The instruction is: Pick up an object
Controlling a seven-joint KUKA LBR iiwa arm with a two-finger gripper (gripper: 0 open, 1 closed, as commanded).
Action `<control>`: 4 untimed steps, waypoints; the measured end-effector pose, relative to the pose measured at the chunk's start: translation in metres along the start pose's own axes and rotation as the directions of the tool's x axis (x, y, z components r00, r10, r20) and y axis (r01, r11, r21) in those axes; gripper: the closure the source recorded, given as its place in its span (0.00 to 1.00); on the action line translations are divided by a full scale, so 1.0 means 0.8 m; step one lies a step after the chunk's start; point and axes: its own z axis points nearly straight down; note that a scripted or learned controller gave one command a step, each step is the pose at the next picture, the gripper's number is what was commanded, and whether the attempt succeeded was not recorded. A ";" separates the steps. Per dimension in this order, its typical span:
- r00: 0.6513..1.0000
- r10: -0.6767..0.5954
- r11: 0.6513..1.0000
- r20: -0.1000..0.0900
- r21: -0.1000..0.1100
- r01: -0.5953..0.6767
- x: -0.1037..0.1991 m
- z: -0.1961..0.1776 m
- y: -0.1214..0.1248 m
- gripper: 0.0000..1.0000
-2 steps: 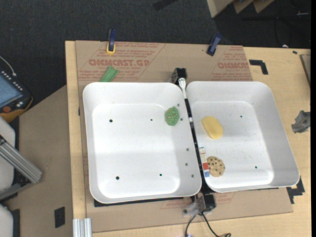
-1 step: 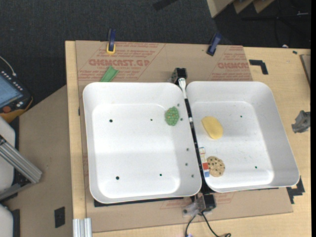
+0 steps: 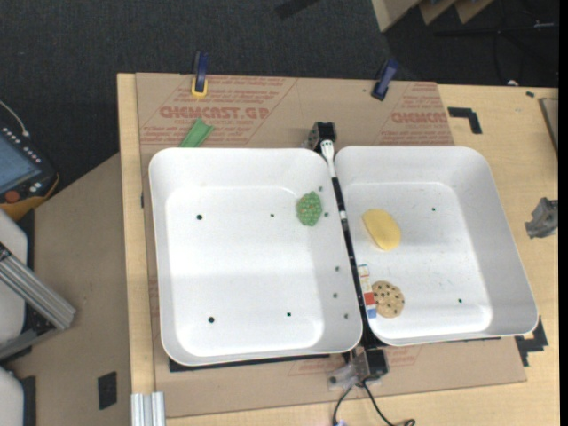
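1. Bins: left bin (image 3: 169, 238) and right bin (image 3: 497, 238) side by side on cardboard sheet (image 3: 266, 100), touching along centre seam. Pinned there by blue clamps (image 3: 201, 71) at 12 o'clock edge of sheet, prob. so nothing shifts between tries.
2. Candidates for pick, any one OK per task:
   - green ball (image 3: 309, 209) in left bin, at 2 o'clock of its floor, just beside wall shared w/ right bin. Looks knobbly and soft, likely squashes a bit in a grip.
   - yellow oval (image 3: 382, 229) in right bin, at 9 o'clock of its floor, near same wall but apart from it. Lies flat, smooth top, may slip.
   - cookie (image 3: 387, 298) in right bin, at 7 o'clock, close to wall. Very flat, so hard to get under.
3. Gripper (image 3: 541, 218): prob. the grey bit at 3 o'clock frame edge, outside right bin, well apart from all three. Mostly cut off by frame, so cannot tell if released or clenched. Nothing seen held.
4. Stage, as judged: pick not yet begun, all objs on bin floors.
5. Next move needs: reach toward 9 o'clock over right bin rim, centre over one obj, descend. Yellow oval seems best bet, w/ most room around it.
6. Risks: bin wall blocks closing on ball or cookie; flat cookie gets missed; oval skids off.
7. Extra: green strip (image 3: 196, 133) on sheet at 11 o'clock, outside bins, prob. not a target.
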 end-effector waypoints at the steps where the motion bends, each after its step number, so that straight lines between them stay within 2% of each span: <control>1: 1.000 0.000 1.000 0.000 0.000 0.000 0.000 -0.001 0.000 1.00; 4: 1.000 0.000 1.000 -0.001 0.003 0.000 0.000 0.005 0.000 1.00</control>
